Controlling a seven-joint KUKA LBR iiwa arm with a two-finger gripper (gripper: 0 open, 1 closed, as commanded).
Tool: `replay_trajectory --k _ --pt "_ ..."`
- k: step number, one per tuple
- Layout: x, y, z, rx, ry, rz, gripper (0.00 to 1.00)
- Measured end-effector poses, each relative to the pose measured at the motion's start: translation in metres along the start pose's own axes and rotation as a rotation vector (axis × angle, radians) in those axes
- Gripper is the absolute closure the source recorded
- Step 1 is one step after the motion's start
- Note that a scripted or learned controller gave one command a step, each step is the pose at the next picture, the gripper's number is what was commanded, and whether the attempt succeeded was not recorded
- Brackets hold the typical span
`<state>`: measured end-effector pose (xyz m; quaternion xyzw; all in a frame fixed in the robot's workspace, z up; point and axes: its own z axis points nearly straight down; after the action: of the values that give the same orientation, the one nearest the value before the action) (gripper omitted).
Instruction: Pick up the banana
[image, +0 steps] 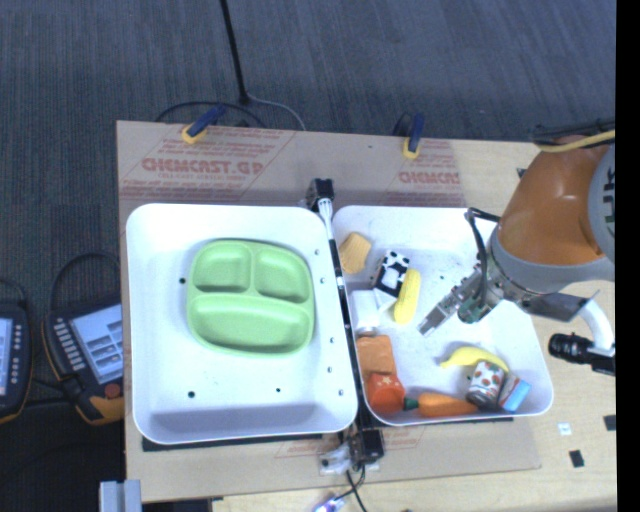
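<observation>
You have the two white bins side by side on the bench. The left bin (150, 400) holds a green divided plate (250, 297), which lies flat near its middle. The right bin (440, 222) holds all the small things. The banana (472, 356) lies in the lower right part of this bin, a small curved yellow piece, and just below it stands a small can with red dots (487, 383), close enough that the two seem to touch. Beside the can, at the bin's corner, there is a light blue piece (515, 396). Along the front wall you see an orange carrot (445, 405), and to its left an orange box (377, 357) with a red round thing (385, 391) under it. Higher up lies a longer yellow object (406, 296), next to a black and white item (393, 272), and a tan piece (354, 251) rests near the dividing wall. The gripper (448, 310) hangs over the middle of the right bin, above and a little left of the banana, apart from it, pointing down to the left. You can see that it carries nothing, but whether it is spread or closed I cannot tell from this view. The grey arm with its orange band (550, 215) comes in from the right.
</observation>
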<state>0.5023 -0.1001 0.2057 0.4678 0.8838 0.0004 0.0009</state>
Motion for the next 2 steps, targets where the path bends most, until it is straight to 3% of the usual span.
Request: replay_trajectory --k 1,2 --pt "0.0 0.0 0.0 0.001 0.0 0.0 0.0" --pt "-0.037 0.043 0.061 0.003 0.001 -0.039 0.0"
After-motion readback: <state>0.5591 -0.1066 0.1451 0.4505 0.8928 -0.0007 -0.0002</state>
